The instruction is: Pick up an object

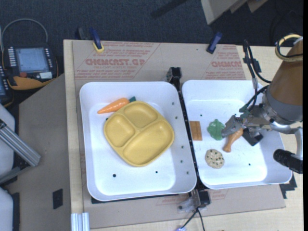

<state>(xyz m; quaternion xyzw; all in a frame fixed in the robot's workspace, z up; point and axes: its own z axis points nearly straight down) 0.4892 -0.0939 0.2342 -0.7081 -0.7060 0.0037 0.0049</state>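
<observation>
**Claw low in the right bin, over the toy foods**

The arm (284, 88) reaches in from the right and its claw (239, 125) sits low inside the right bin (231, 177). Whether the claw's two sides are apart or together cannot be told from this angle, and no object can be seen between them.

Just left of the claw lies a green toy vegetable (216, 128), touching or nearly touching the claw's tip. Directly under and slightly below the claw is an orange-brown piece shaped like a drumstick (233, 140), tilted, its upper end hidden by the claw. Below and to the left of the claw rests a round speckled cookie (214, 158). Further left, near the bin's inner wall, lies a small brown rectangular cracker (195, 130).

Well to the left of the claw, in the left bin (96, 177), a yellow divided plate (138, 134) lies flat, and a toy carrot (113, 106) rests against its upper left edge.
</observation>
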